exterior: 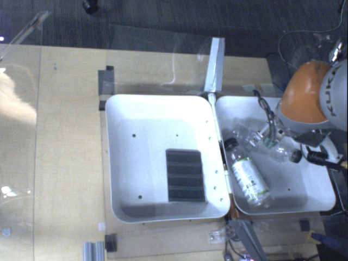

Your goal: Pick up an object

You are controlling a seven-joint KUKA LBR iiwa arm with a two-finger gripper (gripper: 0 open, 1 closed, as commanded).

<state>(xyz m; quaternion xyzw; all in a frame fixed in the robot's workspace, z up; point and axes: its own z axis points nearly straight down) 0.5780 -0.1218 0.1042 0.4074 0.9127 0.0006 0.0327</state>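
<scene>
Two shallow white bins sit side by side on one pale wooden surface.

Left bin: one item, a dark ribbed rectangular pad. It lies flat on the bin floor, toward the near right part of the bin, long side running away from the camera, clear of all four walls.

Right bin: one clear plastic bottle with a black cap and a pale label showing green print. It lies on its side along the bin's left wall, cap end pointing to the far side, base toward the near wall. Further clear, crumpled-looking plastic lies just beyond the cap, near the middle of the bin; its outline is too faint to count as one piece or several.

Arm: one, grey, with an orange band above the wrist. It enters from the right and leans down over the far right part of the right bin, wrist turned toward the bin's centre, cables trailing along it.

Claw: one, low over the right bin floor, beside the clear plastic and apart from the bottle's body. Whether the fingers are spread or pressed together cannot be told, nor whether anything sits between them.

Fixtures: one metal bracket stands at the far junction of the two bins.
</scene>
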